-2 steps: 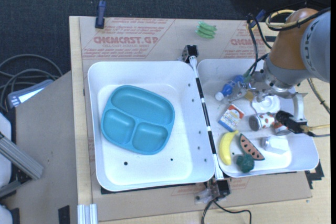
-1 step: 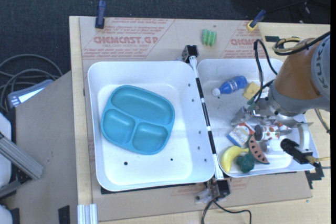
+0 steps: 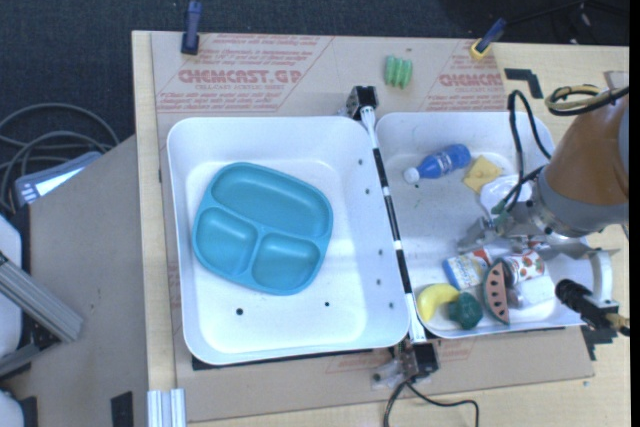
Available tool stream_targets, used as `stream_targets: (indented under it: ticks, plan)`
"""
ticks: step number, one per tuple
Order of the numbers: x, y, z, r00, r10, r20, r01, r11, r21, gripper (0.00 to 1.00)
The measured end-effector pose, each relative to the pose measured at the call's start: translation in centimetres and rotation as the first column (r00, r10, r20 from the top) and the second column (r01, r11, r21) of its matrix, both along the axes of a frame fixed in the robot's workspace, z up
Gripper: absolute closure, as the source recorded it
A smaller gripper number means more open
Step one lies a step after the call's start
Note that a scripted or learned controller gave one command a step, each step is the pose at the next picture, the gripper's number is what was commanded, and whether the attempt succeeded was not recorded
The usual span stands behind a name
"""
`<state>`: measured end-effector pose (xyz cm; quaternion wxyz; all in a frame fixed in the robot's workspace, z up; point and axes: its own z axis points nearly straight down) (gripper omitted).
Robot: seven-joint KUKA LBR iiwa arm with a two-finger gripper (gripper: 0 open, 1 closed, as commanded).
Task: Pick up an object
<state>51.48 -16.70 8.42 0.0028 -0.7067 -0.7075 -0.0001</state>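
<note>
The right bin holds several objects. A blue bottle lies at its back, next to a yellow wedge. Along the front edge are a yellow lemon, a dark green lump, a watermelon slice, a small blue-and-white packet and a printed white can. My gripper reaches in from the right and hangs low over the middle of this bin, just above the packet and the watermelon slice. A white object lies right behind it. I see nothing held.
The left bin holds a blue divided plate. A green ridged piece lies on the bench behind the bins. Clamps sit at the back edge, one blue and one yellow. A black cable loops over the right bin.
</note>
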Motion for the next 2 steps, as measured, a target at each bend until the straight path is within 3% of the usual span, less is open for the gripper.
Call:
stream_targets:
  ticks: [1, 2]
  plan:
    - [5.4, -2.0, 0.1, 1.000, 0.011, 0.004, -0.011, 1.000, 0.017, 0.00]
    - [10.7, 3.1, 0.1, 1.000, 0.000, 0.006, 0.000, 1.000, -0.004, 0.00]
